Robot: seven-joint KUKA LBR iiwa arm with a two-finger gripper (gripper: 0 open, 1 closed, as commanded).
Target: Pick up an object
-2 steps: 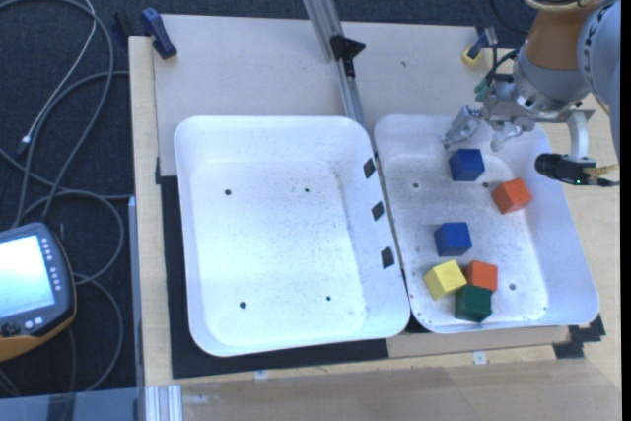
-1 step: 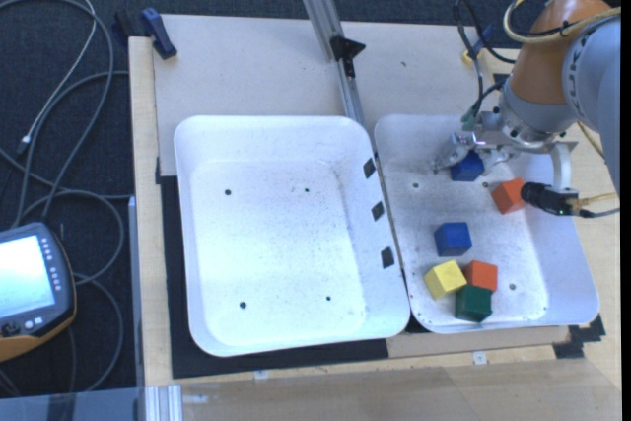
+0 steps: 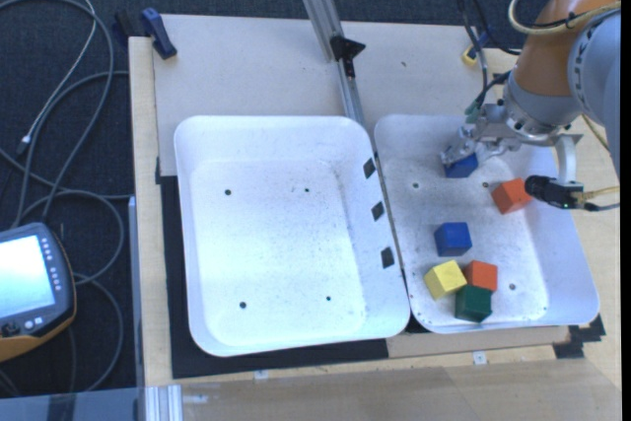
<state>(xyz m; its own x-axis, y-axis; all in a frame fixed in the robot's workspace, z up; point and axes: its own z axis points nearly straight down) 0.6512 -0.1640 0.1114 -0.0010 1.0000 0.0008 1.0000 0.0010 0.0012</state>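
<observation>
Blue block (image 3: 460, 166) near the back of the right bin (image 3: 567, 251) looks like the target. The claw (image 3: 465, 151) sits right on top of it, but I can't tell whether the fingers are spread or pinching it. My take: get the block squarely between the fingers before closing, then lift straight up, since the bin wall is close.

Counts, biggest first: one table (image 3: 246, 64), two white bins (left bin (image 3: 266, 222) has no blocks in it), then six blocks: two blue (second blue block (image 3: 453, 238)), two orange (orange block (image 3: 510, 196), smaller orange block (image 3: 482, 275)), one yellow block (image 3: 445, 279), one green block (image 3: 473, 303).
</observation>
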